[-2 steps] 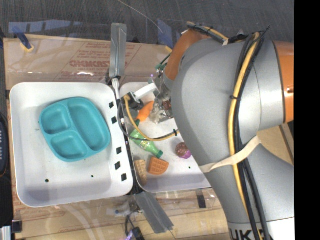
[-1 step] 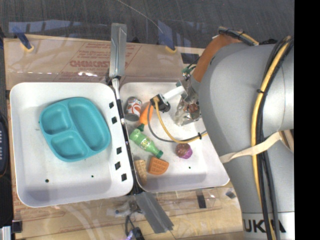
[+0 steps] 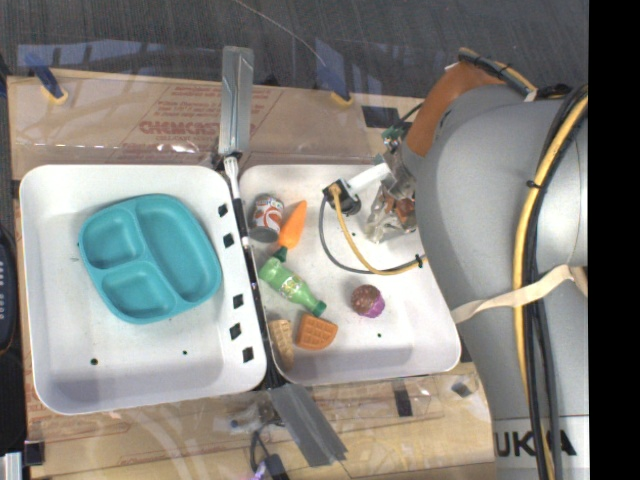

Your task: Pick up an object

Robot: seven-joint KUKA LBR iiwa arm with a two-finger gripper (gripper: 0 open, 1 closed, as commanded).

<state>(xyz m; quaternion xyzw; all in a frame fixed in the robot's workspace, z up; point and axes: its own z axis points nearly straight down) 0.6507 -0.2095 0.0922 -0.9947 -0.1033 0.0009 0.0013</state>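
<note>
Grey arm's tool [image 3: 385,213] nr right bin [image 3: 420,343] far edge, carrot [image 3: 292,224] well apart.

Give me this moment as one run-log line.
gripper: in right bin, upper right | grasp: unconfirmed | toys: carrot, green bottle by divider | left bin: teal tray

Two white bins [image 3: 60,298], one teal divided plate [image 3: 150,256], one carrot [image 3: 292,224], one green bottle [image 3: 290,284], one can [image 3: 266,214], one waffle [image 3: 316,332], one purple cupcake [image 3: 367,300]
</note>
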